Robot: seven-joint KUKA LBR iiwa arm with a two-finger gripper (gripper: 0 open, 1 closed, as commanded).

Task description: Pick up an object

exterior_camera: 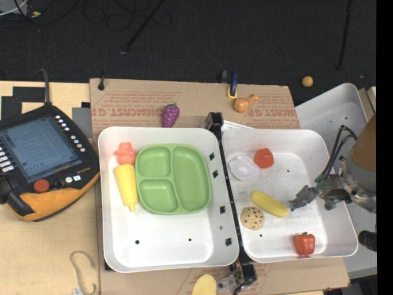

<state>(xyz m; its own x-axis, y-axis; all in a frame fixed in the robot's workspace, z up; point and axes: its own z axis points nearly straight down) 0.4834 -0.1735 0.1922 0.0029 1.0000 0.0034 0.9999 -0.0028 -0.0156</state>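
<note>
Red pepper (304, 243), cookie (252, 217), corn (269, 203) in right bin (331, 149); gripper (305, 196) open, empty, beside corn.

The worktop (49, 251) is pale wood, with a sheet of printed cardboard (196, 103) laid across it. On the cardboard sit two white bins (163, 254) side by side, a purple grape bunch (170, 115) and a small orange pear (244, 102). A teach pendant (43, 158) rests at left.

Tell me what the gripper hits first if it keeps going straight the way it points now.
Probably the corn cob. The gripper points left across the right bin, and the corn lies just ahead; its height above the floor is unclear.
</note>
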